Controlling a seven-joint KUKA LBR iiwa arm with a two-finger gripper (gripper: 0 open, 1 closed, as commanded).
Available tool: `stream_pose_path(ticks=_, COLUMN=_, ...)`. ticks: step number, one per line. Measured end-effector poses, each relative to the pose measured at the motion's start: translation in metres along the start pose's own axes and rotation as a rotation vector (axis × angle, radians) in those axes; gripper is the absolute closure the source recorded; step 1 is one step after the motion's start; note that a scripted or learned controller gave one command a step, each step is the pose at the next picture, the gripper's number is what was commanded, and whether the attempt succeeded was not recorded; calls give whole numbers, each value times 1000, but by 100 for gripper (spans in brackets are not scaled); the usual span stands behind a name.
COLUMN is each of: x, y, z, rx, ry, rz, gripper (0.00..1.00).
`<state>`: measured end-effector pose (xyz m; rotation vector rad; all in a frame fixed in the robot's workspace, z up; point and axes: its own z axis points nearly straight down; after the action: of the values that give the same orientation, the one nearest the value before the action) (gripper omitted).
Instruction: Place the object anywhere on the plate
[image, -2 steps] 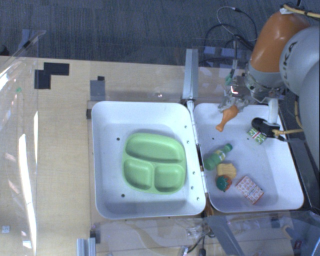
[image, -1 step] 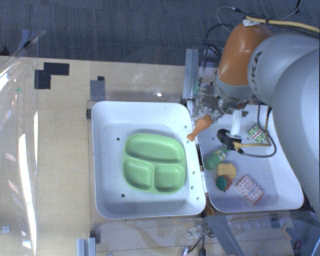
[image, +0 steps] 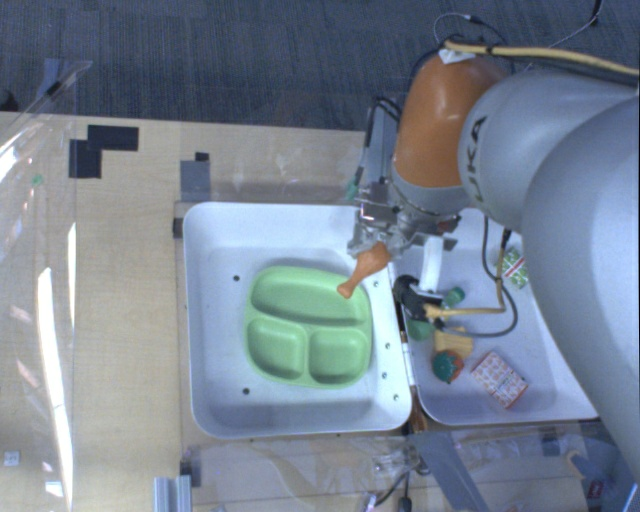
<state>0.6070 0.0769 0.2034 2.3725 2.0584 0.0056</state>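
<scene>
Nearly there: carrot held over the plate's edge

We see the gripper (image: 378, 245) hanging above the seam between the two white bins, with the grey arm and its orange band reaching in from the right. An orange carrot-like object (image: 362, 271) slants down from between the fingers, its upper end pinched by them and its lower tip pointing toward the left bin (image: 200, 330). So we judge the fingers closed on the object rather than empty.

That tip lies over the upper right rim of the green plate (image: 305, 325), a divided dish sitting in the left bin. We cannot tell whether the tip touches the plate or hangs just above it.

The right bin (image: 560, 400) has a few small items left in it: a green and orange toy (image: 446, 366), a patterned packet (image: 498, 378) and some others near the gripper's cable.

As we read it, the pick and most of the carry are done. What remains is to bring the object a little further over the plate, lower it, and let go so that it rests on the green surface and not on the bin floor beside it
</scene>
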Motion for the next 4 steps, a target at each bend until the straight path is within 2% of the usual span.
stream_pose_path(ticks=1, x=0, y=0, z=0, rx=0, ry=0, rz=1, gripper=0)
stream_pose_path(ticks=2, x=1, y=1, z=-11, rx=-3, ry=2, rz=-2, gripper=100)
stream_pose_path(ticks=3, x=-95, y=-50, z=19, rx=1, ry=-2, rz=79, gripper=100)
stream_pose_path(ticks=4, x=-25, y=-51, z=7, rx=0, ry=-1, rz=-17, gripper=100)
